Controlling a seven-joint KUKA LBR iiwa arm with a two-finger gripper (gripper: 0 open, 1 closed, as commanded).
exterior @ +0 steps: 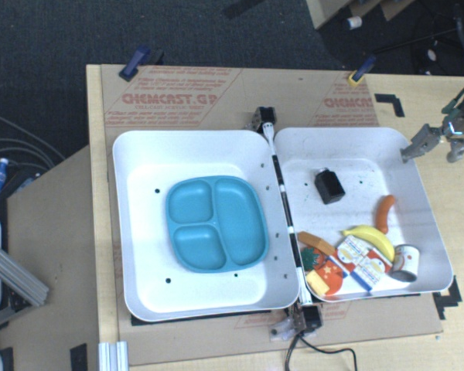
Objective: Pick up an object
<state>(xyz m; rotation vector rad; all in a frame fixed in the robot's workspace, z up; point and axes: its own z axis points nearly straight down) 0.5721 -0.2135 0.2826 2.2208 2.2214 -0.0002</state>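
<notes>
The right bin (417,178) holds several small objects. A black block (329,185) lies alone near its middle. An orange sausage-shaped piece (383,212) lies to the right of it. Toward the near corner, a yellow banana (372,239), a colourful printed packet (357,263), a small tin (406,261), an orange-brown strip (317,243) and a red-orange item (325,276) crowd together. My gripper (437,150) hangs over the bin's far right rim, well away from all of them. It is open, with nothing between its fingers.
A blue divided plate (216,222) lies in the middle of the left bin (139,168). Both bins rest on a brown board (178,95) held by blue clamps. Cables and a metal rail lie off the bench at the left.
</notes>
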